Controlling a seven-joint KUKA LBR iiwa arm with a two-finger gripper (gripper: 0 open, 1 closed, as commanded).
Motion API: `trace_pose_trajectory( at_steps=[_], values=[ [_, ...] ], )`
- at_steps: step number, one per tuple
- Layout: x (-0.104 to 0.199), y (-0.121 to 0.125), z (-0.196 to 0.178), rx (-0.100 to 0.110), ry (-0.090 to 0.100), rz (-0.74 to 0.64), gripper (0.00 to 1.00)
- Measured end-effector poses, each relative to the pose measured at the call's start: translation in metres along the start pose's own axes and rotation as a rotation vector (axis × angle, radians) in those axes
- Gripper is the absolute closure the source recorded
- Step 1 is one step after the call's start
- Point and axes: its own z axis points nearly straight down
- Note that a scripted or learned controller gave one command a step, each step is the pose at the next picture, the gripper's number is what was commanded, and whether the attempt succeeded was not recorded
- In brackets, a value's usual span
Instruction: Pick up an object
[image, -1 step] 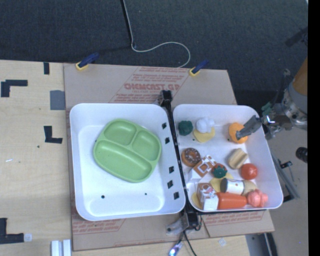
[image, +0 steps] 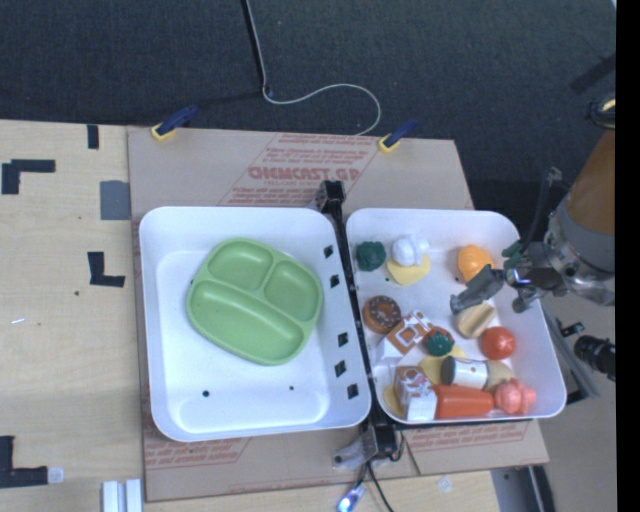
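From my remote station I saw the tool hanging over the right-hand bin, reaching in from the right edge. Its dark fingers were spread apart with nothing between them, poised just above a pale wedge-shaped piece and beside an orange ball.

The right-hand bin was crowded with toy food: a green ball next to a white-and-yellow figure near the far wall, a brown donut by the divider, and a red tomato toward the right wall. Along the near wall lay an orange carrot-like piece touching a pink item, with a small carton just left of them.

The left-hand bin held a green divided plate, well apart from the tool. Both bins sat on cardboard on the worktop.
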Motion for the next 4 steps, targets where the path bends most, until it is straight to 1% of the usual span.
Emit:
trace_pose_trajectory(
  at_steps=[1, 2, 3, 4],
  values=[
    [-0.002, 0.002, -0.009, -0.001, -0.002, 0.002, 1.00],
    [0.016, 0.042, -0.246, -0.022, -0.007, 0.000, 1.00],
    [0.035, 0.011, -0.101, 0.011, -0.001, 0.005, 1.00],
    [0.059, 0.076, -0.235, -0.018, -0.006, -0.001, 1.00]
  ],
)
